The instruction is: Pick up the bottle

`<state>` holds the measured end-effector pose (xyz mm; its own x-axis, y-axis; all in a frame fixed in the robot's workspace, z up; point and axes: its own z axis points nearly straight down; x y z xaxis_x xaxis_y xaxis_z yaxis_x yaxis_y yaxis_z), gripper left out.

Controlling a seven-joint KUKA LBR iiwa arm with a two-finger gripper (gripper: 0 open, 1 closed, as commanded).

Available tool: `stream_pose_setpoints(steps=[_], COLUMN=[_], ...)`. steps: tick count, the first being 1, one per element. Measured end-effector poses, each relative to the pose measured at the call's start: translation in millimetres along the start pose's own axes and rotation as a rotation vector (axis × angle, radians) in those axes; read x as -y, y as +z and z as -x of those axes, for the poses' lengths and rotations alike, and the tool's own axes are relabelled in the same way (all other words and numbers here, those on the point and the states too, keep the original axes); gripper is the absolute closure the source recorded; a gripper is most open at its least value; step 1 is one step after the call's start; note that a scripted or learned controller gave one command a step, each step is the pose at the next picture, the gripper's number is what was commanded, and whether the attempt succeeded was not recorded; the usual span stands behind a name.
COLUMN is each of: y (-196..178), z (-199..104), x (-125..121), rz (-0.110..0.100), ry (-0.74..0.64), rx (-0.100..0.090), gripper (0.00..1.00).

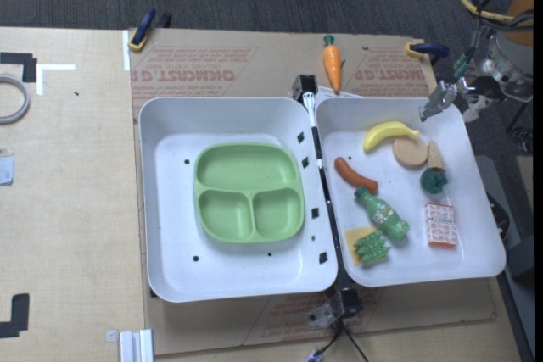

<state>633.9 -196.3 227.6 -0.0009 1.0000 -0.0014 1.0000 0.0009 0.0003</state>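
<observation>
Nothing is lifted yet: the bottle (383, 214) lies in the right bin (475, 174). The hand (434, 108) hovers well apart; whether it's apart or together, I cannot tell.

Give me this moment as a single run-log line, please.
phase: approach | hand: above right bin's far edge | bottle: lying in right bin, untouched | grasp: none

The arm (509, 55) runs off the right edge.

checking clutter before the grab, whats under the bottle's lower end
The green bottle lies on the right bin's floor. Its lower end meets a green leafy piece on a yellow wedge. Whether it rests on them or only touches cannot be told.
</observation>
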Motion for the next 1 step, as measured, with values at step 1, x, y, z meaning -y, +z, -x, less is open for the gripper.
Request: stream_pose_setpoints(steps=[1], y=[124.0], z=[-14.6], x=[35.9], rz=[0.002], ry=[0.025], rx=[-0.008], gripper=[0.0])
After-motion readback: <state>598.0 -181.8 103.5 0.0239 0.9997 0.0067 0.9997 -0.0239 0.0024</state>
